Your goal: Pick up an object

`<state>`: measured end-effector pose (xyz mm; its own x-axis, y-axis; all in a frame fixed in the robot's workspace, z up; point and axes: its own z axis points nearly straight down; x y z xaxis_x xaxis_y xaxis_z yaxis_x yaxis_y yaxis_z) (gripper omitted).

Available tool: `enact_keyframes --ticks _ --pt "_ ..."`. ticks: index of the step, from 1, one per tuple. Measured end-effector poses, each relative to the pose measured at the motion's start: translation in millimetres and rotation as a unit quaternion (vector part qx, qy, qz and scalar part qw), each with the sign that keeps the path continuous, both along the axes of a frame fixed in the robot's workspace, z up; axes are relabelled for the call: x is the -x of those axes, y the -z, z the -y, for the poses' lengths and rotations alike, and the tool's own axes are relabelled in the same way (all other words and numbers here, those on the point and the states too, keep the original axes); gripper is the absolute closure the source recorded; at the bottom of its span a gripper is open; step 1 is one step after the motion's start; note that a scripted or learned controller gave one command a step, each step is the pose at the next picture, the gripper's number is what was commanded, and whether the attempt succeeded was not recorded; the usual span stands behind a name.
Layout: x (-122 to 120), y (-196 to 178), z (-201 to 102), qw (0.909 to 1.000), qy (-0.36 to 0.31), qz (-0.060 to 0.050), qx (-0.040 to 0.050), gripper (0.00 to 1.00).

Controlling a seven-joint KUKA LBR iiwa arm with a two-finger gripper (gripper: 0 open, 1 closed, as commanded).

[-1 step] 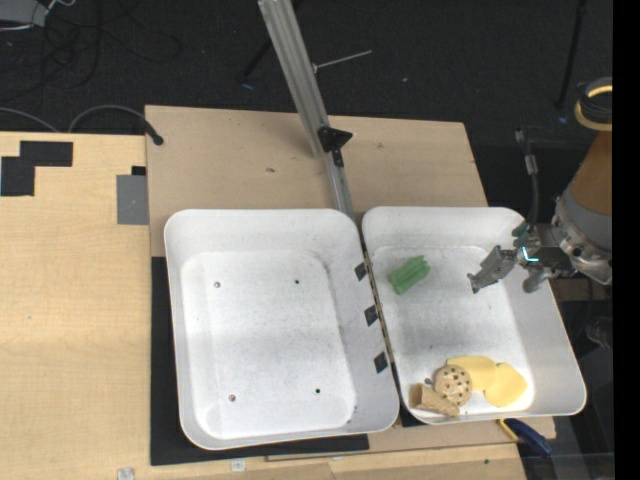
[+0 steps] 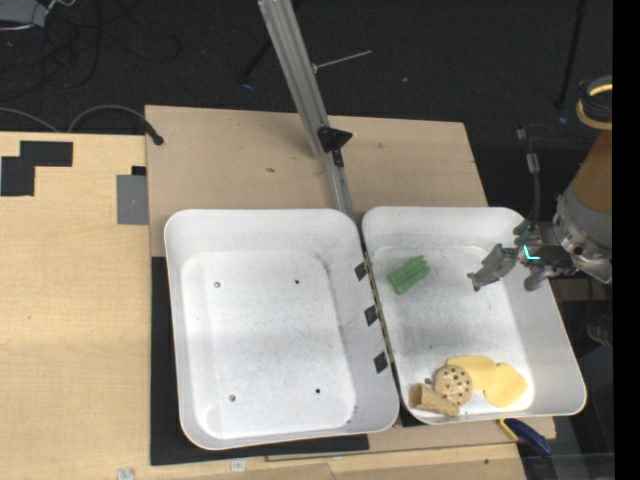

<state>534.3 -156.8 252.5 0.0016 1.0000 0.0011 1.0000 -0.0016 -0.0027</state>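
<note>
Bins sit side by side on the bench: the left bin [image 2: 265, 328] and the right bin [image 2: 455, 233], touching along their inner rims. The arm [image 2: 590, 193] reaches in from the right, and its gripper [image 2: 512, 268] hangs over the right bin near that bin's right wall. Its two fingers [image 2: 488, 268] stand apart, with nothing between them. A green block [image 2: 408, 274] lies in the far left part of the right bin, close to the shared rim and well apart from the gripper. At the near end of the same bin, a pale yellow piece [image 2: 492, 380] lies just beside a round brown speckled object [image 2: 452, 381]; what lies at that object's left edge is too small to tell.
</note>
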Motion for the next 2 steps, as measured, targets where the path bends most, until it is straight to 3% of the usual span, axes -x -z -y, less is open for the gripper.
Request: enact_keyframes --ticks 2 --pt "-5 106 10 1.0 0.0 -0.003 -0.0007 0.0"
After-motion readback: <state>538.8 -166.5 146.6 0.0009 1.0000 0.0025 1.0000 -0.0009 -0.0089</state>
